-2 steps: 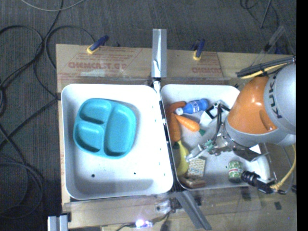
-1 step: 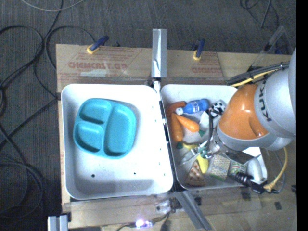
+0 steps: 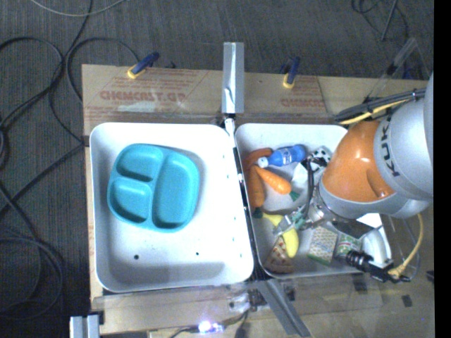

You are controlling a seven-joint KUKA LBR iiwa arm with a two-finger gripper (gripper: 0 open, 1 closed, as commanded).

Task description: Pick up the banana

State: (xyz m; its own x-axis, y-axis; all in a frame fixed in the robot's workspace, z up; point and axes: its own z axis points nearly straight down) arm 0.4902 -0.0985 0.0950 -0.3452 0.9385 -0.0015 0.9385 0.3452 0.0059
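The banana is yellow and lies near the front of the right bin, partly under the arm's wrist. Another bit of yellow shows just behind it; whether it belongs to the banana I cannot tell. My gripper hangs low over the middle of the right bin, right beside and slightly above the banana. The grey and orange arm covers the bin's right half. Nothing can be seen held in the gripper.
An orange carrot, a blue bottle, a brown object and a speckled packet crowd the right bin around the banana. The left bin holds a blue divided plate. A metal divider stands behind the bins.
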